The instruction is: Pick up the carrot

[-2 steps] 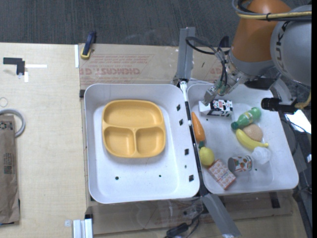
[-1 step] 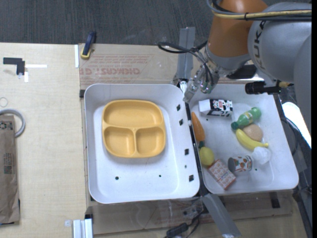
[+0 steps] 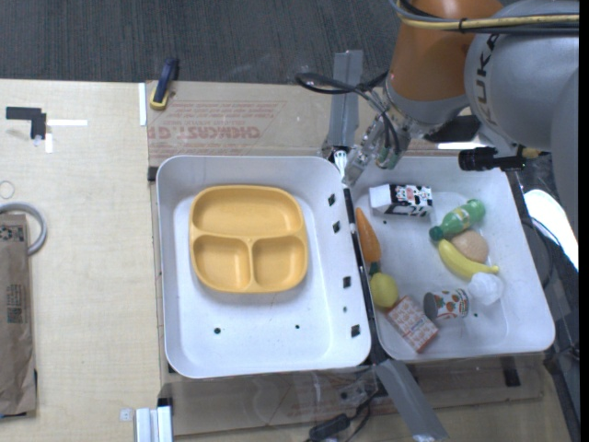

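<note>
The carrot (image 3: 368, 238) lies in the right bin (image 3: 529, 316), close along its left wall, its length running from the upper left down toward the lower right. Nothing grips it. Just below its lower end sits a lemon (image 3: 384, 290), nearly touching it, and below the lemon a small pink-and-white box (image 3: 411, 324) lies tilted near the bin's front edge.

Up and to the right of the carrot a little black-and-white carton (image 3: 400, 200) lies on its side. Farther right a green bottle (image 3: 457, 219) lies tilted, with a pale egg-shaped thing (image 3: 471, 245) just under it and a banana (image 3: 463, 262) curving beside that. A small can (image 3: 446, 305) with a red label sits near the banana's lower end, next to a crumpled clear thing (image 3: 487, 288).

The gripper (image 3: 362, 164) hangs above the back left corner of the right bin, near the wall that the two bins share, well apart from the carrot and above it in the view. I cannot tell whether its fingers stand apart or together; they are small and blurred against the bin rim. The arm (image 3: 442, 44) reaches in from the right, its orange band over the bench behind the bins.

In the left bin (image 3: 184, 339) a yellow divided plate (image 3: 248, 239) rests near the middle. The bins stand on a cardboard sheet (image 3: 239, 118).
</note>
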### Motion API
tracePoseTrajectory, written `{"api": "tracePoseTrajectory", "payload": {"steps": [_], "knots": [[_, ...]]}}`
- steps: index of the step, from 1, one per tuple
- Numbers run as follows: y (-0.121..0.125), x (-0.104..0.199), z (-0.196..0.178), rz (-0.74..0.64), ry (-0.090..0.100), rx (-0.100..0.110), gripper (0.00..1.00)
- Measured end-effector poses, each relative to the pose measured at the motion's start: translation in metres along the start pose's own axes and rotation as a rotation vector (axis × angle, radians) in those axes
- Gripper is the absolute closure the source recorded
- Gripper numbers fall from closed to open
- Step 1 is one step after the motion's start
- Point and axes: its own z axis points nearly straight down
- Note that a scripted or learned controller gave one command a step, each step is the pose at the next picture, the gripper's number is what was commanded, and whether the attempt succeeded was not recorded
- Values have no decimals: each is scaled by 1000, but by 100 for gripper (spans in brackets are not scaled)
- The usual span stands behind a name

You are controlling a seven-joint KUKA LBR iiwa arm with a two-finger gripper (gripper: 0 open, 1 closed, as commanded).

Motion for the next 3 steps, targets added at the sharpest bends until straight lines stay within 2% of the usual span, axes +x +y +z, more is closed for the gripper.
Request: {"api": "tracePoseTrajectory", "payload": {"steps": [3], "knots": [[0, -4, -28, 4, -10, -5, 100]]}}
